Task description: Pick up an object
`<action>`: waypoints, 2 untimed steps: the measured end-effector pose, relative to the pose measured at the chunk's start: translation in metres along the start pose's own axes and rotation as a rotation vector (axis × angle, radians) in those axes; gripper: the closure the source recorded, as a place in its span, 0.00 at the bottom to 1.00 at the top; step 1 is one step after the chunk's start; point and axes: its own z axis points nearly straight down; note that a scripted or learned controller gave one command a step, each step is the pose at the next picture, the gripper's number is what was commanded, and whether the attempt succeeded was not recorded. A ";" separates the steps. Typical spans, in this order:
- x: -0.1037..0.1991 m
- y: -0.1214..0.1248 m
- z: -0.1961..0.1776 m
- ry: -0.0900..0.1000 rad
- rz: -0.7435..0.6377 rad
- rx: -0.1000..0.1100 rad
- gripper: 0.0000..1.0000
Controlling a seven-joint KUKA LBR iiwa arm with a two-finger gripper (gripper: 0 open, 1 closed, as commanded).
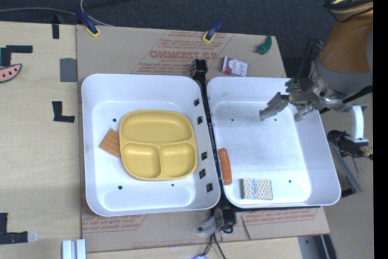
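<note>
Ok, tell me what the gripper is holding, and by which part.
Nothing is held. The gripper is open above the right bin, nothing between its fingers.

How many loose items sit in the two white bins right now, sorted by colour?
Yellow: 1, the divided plate
Tan: 1, the flat square piece partly under that plate
Orange: 1, the hot dog toy
Green-and-white patterned: 1, the small packet
Total: 4

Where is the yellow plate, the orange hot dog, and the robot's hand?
yellow plate (159,144), camera view, middle divider.
orange hot dog (225,166), camera view, its middle.
hand (284,107), camera view, between its fingertips.
</note>
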 end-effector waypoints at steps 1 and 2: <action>0.006 0.029 0.124 0.000 0.000 0.003 0.00; 0.006 0.030 0.114 0.001 0.000 0.002 1.00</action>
